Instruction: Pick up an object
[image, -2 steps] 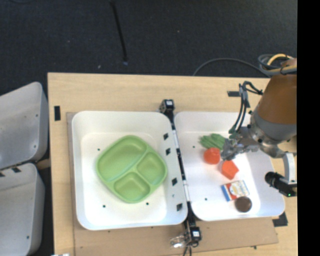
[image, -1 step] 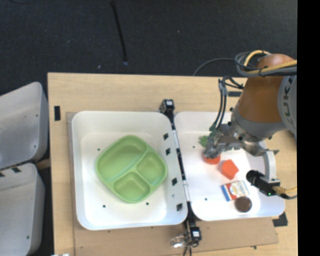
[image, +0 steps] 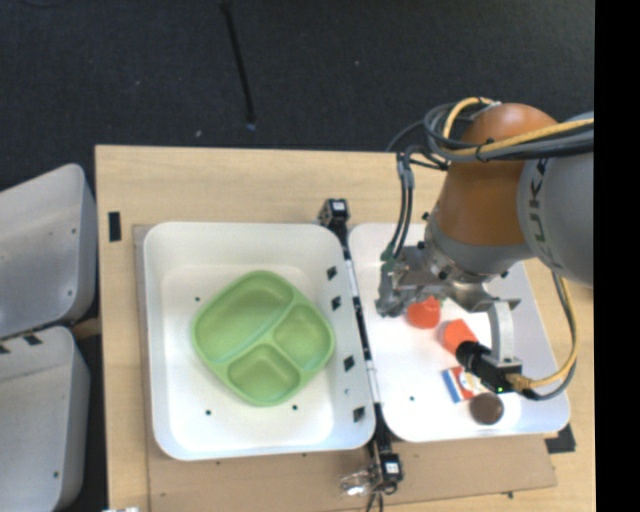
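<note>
My gripper (image: 397, 297) hangs low over the left part of the right bin (image: 425, 420), under the orange-banded wrist. An orange cup-like object (image: 424, 314) sits right beside the gripper on its right; whether they touch is hidden. A second orange piece (image: 455, 333) lies just beyond it. Nearer the front lie a small red, white and blue packet (image: 457, 385) and a brown round object (image: 486, 409). The arm covers the back of this bin.
In the left bin (image: 170, 420) a green three-compartment plate (image: 263, 337) lies flat near the middle. A black-clipped divider (image: 352, 330) separates the two bins. The wooden bench (image: 220, 180) surrounds both.
</note>
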